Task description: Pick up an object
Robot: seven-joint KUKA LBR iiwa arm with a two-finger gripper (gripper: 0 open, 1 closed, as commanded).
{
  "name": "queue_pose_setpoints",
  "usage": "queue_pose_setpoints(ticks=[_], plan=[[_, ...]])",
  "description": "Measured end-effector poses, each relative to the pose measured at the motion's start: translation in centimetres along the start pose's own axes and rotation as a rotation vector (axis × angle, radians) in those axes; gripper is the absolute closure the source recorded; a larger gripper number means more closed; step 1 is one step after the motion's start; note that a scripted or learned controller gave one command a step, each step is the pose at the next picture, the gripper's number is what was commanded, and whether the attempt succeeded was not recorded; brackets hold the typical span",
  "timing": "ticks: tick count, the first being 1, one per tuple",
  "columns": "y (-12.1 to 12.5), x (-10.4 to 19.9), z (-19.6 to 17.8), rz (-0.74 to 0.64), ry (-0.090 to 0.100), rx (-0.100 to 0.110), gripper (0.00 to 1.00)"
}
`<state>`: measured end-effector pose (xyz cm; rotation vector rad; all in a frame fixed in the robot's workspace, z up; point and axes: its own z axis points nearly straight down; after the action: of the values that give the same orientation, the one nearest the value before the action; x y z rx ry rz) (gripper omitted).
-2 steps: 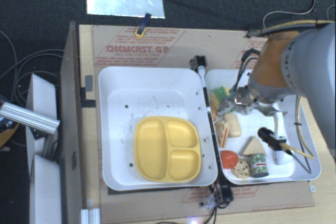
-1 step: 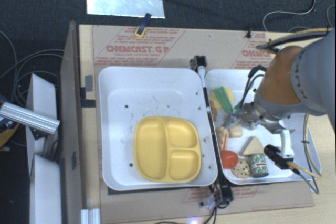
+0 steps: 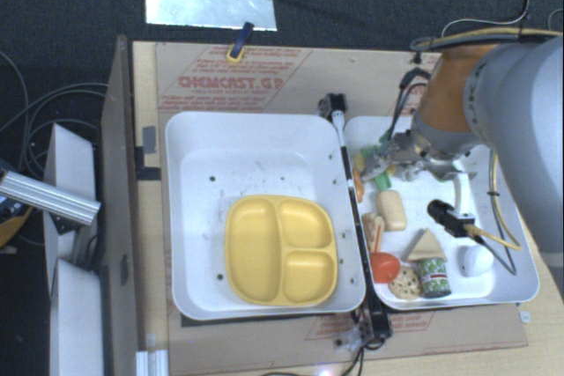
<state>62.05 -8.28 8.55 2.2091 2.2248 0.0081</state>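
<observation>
The right bin [image 3: 520, 282] holds several small items. Among them are a cream block [image 3: 391, 210], a red tomato-like piece [image 3: 384, 266], a speckled cookie [image 3: 404, 283], a tan wedge [image 3: 426, 245], a green can [image 3: 434, 276] and a white egg shape [image 3: 477, 260]. My gripper [image 3: 385, 158] hangs low over the bin's upper left part. A small green piece [image 3: 382, 180] lies just under it, with an orange piece [image 3: 359, 165] to its left. The arm hides what sits under the wrist.
The left bin [image 3: 198, 154] holds a yellow divided plate [image 3: 282, 249] in its lower right part. A thin orange stick [image 3: 377, 233] lies by the wall between the bins. The grey arm [image 3: 520, 119] covers the right bin's upper right side.
</observation>
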Motion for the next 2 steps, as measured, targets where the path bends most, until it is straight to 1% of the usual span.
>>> queue_pose_setpoints(ticks=[1, 2], plan=[[-5.0, -0.8, 0.1, 0.008, 0.001, 0.011, 0.0], [2.5, -0.7, 0.0, 0.0, 0.0, 0.0, 0.0]])
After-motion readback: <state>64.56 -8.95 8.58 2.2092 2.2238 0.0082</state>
